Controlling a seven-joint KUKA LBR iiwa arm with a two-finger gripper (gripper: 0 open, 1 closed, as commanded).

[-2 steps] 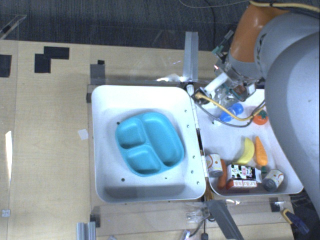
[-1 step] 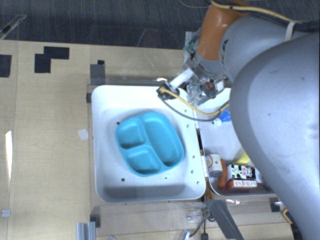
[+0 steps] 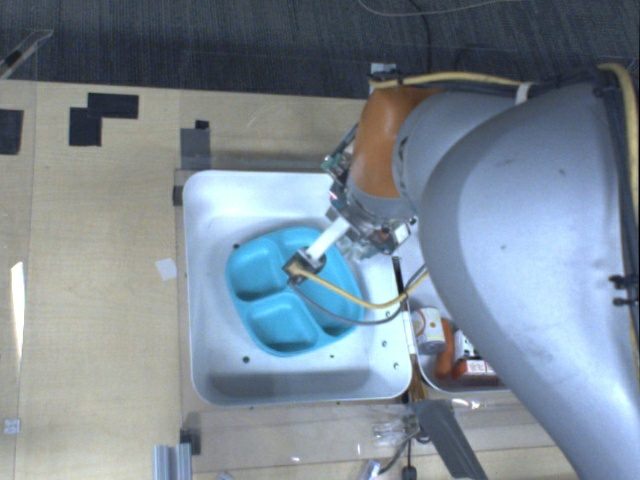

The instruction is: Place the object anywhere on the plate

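Object for placing looks like the small white-and-orange container [image 3: 462,360], down-right of the grey two-finger gripper [image 3: 372,230], half under the arm. Probably light and rigid, so pinch across its middle. Blue compartmented plastic plate [image 3: 262,303] lies just down-left. Gripper clenched or released? Cannot tell.

Two shallow white plastic bins [image 3: 200,298] stood side by side on the desk [image 3: 100,268], the right one mostly under the single grey arm [image 3: 520,218]. One light blue plastic plate with moulded compartments [image 3: 262,268] lay in the left bin, two compartments showing plainly. The right bin held white and orange items [image 3: 462,353], their number unclear.
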